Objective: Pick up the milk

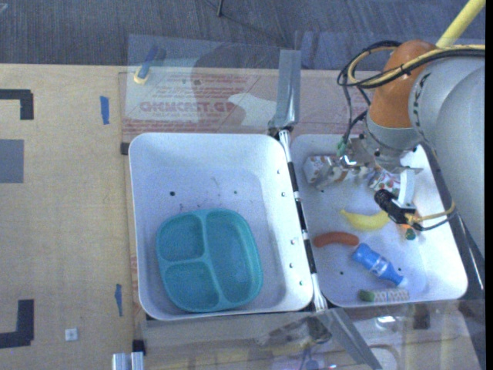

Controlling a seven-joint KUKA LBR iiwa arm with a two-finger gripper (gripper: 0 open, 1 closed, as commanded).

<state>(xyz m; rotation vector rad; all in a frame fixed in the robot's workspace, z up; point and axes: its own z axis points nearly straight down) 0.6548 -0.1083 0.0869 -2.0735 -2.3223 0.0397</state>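
Red print on the clear sheet (202,91) behind the bins is too blurred to read.

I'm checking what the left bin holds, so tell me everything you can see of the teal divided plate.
The teal divided plate lies flat in the left bin, toward its near side, slightly rotated. It looks like matte plastic, a rounded rectangle with raised ridges splitting it into three compartments: two smaller ones on one side and a larger one along the other. Nothing lies in the compartments. It rests on the bin floor, and nothing else touches it.
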